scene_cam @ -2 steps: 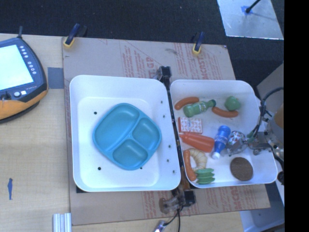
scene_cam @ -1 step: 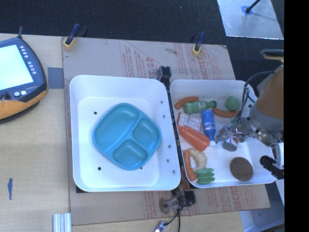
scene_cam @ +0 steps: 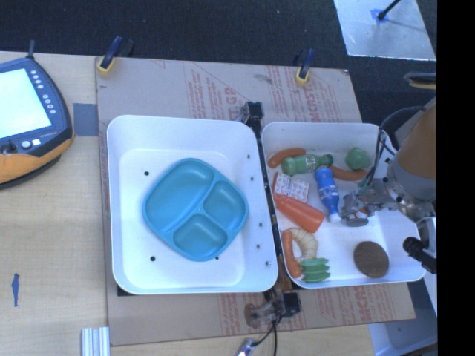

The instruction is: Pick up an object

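A pale wooden worktop [scene_cam: 52, 228] is carrying a sheet of brown printed cardboard [scene_cam: 223, 87], held down at its far edge by two blue and yellow clamps [scene_cam: 111, 54], and two shallow white bins are sitting on it side by side. Beyond the worktop a dark floor [scene_cam: 185, 10] is showing, with a pale patch of light [scene_cam: 382, 17] lying on it at the upper right. A teach pendant [scene_cam: 30, 121] with a bright screen and an orange rim is resting on the wood at the left.

The left bin [scene_cam: 126, 136] is holding a blue divided plate [scene_cam: 195, 208]. The right bin [scene_cam: 326, 132] is holding the loose objects: a green bottle [scene_cam: 304, 163] lying beside a red sausage [scene_cam: 286, 156], a green ball [scene_cam: 358, 158], a blue bottle [scene_cam: 326, 191], a white printed packet [scene_cam: 291, 189], an orange carrot [scene_cam: 299, 212], a shrimp [scene_cam: 300, 245] touching a green pea pod [scene_cam: 315, 271], and a brown round cookie [scene_cam: 370, 259] near the front right corner.

The grey arm [scene_cam: 415, 162] is reaching in from the right, and its claw [scene_cam: 356, 212] is hanging over the right bin just beside the blue bottle; I cannot tell how wide it is standing, and nothing is visibly caught in it.
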`<state>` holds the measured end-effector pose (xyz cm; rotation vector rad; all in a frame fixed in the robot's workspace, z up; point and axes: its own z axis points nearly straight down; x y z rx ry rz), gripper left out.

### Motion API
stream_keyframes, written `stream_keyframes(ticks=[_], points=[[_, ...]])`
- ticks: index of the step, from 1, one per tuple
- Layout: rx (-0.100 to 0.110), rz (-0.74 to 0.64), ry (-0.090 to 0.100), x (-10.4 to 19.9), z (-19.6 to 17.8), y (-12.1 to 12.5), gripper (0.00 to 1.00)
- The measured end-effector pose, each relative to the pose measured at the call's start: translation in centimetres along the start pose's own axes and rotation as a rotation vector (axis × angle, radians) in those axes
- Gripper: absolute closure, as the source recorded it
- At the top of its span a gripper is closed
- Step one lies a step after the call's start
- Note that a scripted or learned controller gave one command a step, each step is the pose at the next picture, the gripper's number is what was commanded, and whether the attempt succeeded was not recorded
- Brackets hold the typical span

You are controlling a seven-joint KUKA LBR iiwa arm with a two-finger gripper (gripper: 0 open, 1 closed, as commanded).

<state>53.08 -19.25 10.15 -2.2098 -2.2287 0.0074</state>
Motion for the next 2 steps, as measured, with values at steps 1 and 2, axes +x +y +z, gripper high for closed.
stream_keyframes(ticks=[1, 2], points=[[-0.004, 0.004, 0.001, 4.7, -16.9, -4.0, 1.0], [0.0, 0.003, 0.002, 10.3, -15.7, -5.5, 1.0]])
